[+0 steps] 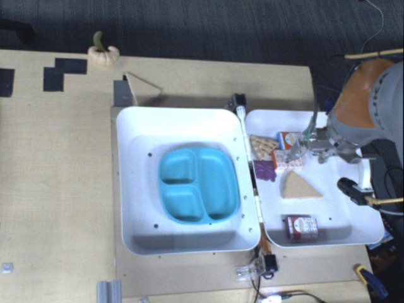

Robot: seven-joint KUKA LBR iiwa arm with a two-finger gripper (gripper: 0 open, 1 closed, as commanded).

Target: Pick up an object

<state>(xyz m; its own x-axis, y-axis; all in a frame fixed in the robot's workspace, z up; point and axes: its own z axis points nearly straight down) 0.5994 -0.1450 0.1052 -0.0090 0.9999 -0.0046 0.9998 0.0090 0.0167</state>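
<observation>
One arm, one gripper (302,149), reaching in from the right and sitting low over the right bin (353,232), at its upper-middle. Whether the fingers stand apart or together cannot be told from this angle; nothing is visibly held between them.

Nearest candidates, from the gripper outward:
- small white-and-red packet (288,163), directly under or touching the tip; contact not resolvable.
- orange-and-white carton (287,140), just beside the tip, toward the bin's far wall.
- tan wedge (300,187), just below the gripper toward the near side, lying flat, its apex pointing up toward the tip and its long edge running roughly left-right.
- purple item (264,170) and a patterned beige piece (262,146), left of the gripper, near the divider between bins.
- dark red can (301,227), on its side, well apart, near the bin's front wall.

Left bin (136,169) carries a blue divided tray (199,183); well apart from the gripper.

Judgement: the deciding relation is vertical, as the packet lies essentially beneath the tip, so a short descent is all that is called for. Crowding by the carton is the risk.
</observation>
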